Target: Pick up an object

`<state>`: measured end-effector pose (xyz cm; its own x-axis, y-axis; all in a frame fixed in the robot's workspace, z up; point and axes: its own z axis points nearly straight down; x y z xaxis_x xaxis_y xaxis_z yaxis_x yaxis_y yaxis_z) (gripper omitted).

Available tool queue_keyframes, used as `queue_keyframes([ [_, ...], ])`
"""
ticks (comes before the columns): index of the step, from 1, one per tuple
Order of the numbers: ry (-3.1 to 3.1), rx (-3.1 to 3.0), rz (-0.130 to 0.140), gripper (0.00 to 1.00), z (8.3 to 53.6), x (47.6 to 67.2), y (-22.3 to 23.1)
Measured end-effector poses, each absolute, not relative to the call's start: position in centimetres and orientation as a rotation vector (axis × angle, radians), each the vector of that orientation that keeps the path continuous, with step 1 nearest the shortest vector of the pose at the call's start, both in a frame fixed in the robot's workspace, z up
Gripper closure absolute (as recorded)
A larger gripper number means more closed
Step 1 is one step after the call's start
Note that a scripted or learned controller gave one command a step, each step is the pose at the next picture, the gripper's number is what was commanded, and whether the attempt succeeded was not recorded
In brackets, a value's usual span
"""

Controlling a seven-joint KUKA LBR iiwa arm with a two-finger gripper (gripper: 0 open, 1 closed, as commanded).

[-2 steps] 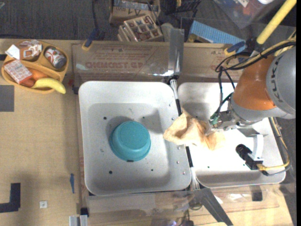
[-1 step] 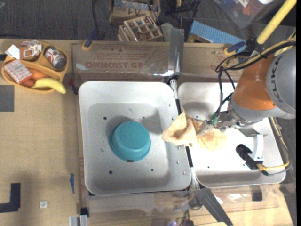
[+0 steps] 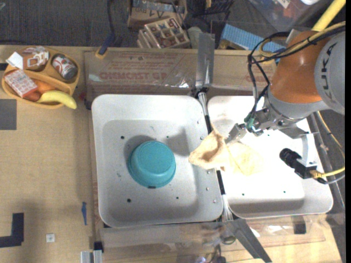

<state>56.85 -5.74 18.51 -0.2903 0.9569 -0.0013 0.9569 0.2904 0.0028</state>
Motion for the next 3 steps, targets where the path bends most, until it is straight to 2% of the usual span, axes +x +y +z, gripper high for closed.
queue_keyframes([
  [1, 2.553, 1.819, 0.007, 0.0, 9.1, 56.3, -12.0],
  [2, 2.546, 1.824, 0.011, 1.0, 10.1, 56.4, -12.2],
  [3, 2.633, 1.706, 0.001, 1.0, 18.6, 66.0, -5.3],
])
